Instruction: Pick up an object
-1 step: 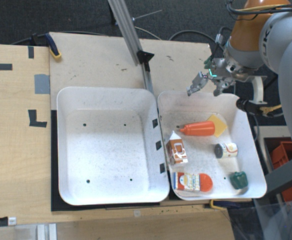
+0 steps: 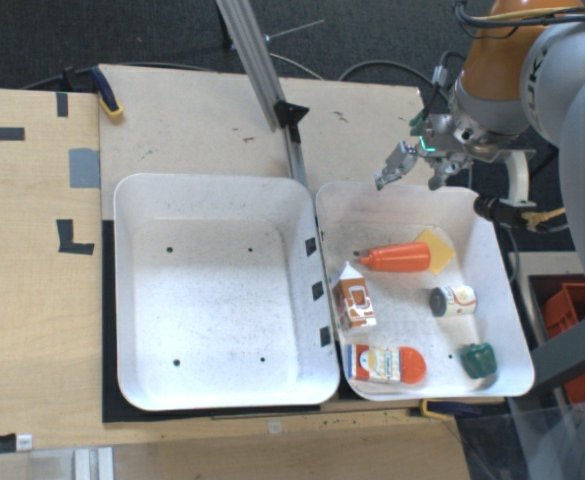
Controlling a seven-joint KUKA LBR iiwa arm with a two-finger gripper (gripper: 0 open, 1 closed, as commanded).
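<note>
While gripper hovers seemingly open, carrot, carton, bottle below.

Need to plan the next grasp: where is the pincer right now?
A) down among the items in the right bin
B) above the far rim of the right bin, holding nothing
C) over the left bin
B: the pincer hangs at the far rim of the right bin, nothing between its fingers.
</note>
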